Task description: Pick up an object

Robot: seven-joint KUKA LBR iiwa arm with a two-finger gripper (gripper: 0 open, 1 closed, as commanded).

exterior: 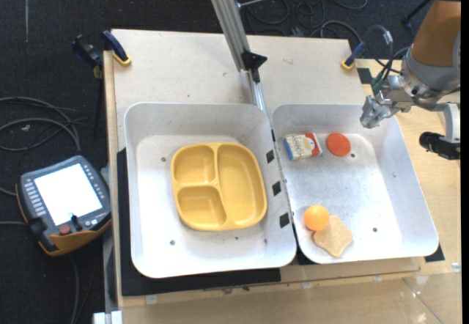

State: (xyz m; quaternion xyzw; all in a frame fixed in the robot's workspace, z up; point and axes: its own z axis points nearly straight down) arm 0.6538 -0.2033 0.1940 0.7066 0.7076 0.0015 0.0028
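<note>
My pincer (368,116) hangs over the far right corner of the right bin (410,190), just right of the red disc (338,144); whether it is spread or clenched I cannot tell at this angle, and I see nothing in it. The disc lies just right of a small carton (302,146), with an orange ball (316,218) touching a tan slice (334,237) well nearer the camera than the disc. A descent from here risks striking the bin's sloped wall, or nudging the flat disc against the carton rather than gripping it, I judge. Left of the disc, the left bin (146,139) carries a yellow tray (218,185). Both bins rest on a pale worktop (183,66) above dark carpet strewn with cables, a pendant (62,201) at far left.
</note>
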